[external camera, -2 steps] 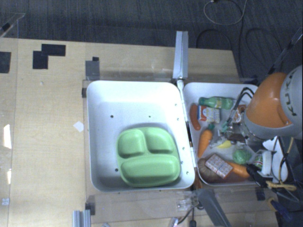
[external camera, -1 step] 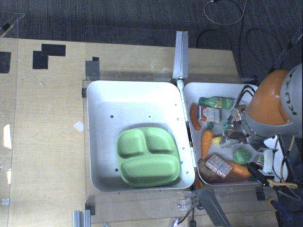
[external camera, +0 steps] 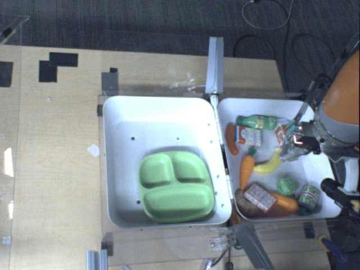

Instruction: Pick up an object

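Note:
The right bin (external camera: 225, 108) holds several toy foods. A green bottle (external camera: 256, 121) lies at the back, with a red sausage (external camera: 230, 139) and a small white-and-orange carton (external camera: 248, 135) beside it. A carrot (external camera: 246, 170) and a yellow banana (external camera: 269, 163) lie mid-bin. Along the front are a patterned box (external camera: 259, 196), an orange piece (external camera: 284, 202), a green lump (external camera: 288, 185) and a green can (external camera: 308, 196). My gripper (external camera: 292, 143) hangs low over the bin's right half, just right of the banana's upper tip. The arm's orange band (external camera: 343, 91) is above it.
The left bin (external camera: 118, 151) holds a green divided tray (external camera: 175, 185) in its front half. A metal divider post (external camera: 215, 66) stands between the bins at the back. Cables lie on the dark floor behind the bench.

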{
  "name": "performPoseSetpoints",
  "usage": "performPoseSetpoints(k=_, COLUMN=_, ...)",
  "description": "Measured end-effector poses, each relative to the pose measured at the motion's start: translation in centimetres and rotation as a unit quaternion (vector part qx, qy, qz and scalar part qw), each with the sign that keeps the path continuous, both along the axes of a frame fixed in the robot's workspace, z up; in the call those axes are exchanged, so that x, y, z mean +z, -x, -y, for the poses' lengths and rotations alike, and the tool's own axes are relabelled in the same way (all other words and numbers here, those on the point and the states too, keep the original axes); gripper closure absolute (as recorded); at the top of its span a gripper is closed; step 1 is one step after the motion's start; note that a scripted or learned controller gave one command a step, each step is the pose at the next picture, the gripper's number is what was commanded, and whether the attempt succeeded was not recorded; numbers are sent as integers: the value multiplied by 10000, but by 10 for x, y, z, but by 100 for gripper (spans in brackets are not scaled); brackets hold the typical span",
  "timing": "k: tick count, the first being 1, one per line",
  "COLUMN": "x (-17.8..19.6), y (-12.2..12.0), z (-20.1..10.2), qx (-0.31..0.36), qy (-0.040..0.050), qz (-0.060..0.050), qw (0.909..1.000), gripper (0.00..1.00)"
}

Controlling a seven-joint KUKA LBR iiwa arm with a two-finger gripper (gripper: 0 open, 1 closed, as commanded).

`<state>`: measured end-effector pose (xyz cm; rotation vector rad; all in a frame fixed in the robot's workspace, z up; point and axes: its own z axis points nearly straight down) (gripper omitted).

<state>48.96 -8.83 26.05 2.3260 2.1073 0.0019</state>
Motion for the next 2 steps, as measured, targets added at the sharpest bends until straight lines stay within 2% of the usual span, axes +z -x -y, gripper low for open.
performPoseSetpoints(k=1, x=9, y=-3, z=-1, qx=34, qy=5, qz=3, qw=10000, gripper=100)
performPoseSetpoints(k=2, x=-70, y=1, z=-69, qx=-158, qy=-6, qz=-22, qw=9999, gripper=100)
